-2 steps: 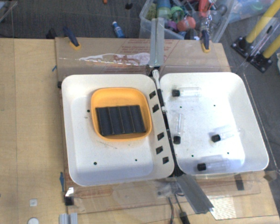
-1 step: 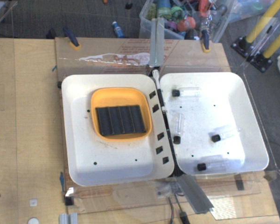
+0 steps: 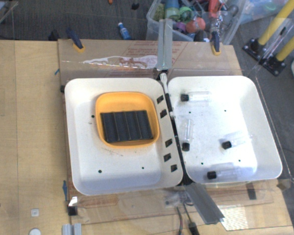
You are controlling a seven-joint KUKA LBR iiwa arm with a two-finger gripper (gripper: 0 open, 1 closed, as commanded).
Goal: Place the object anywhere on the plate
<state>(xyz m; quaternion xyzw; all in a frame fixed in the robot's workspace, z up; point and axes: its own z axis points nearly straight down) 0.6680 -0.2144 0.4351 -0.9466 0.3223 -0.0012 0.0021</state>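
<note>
An orange plate (image 3: 123, 98) with rounded corners lies in the left white bin (image 3: 81, 146), toward its back. A black ribbed rectangular object (image 3: 126, 126) lies flat on the plate, covering its middle and front part. The object's ridges run front to back, and nothing touches it.
The right white bin (image 3: 262, 131) holds several clear tubes with black caps, one at the back left (image 3: 185, 98), one at the right (image 3: 227, 144) and one at the front (image 3: 211, 175). Behind the bench stands a clear box of coloured toys (image 3: 201, 6).
</note>
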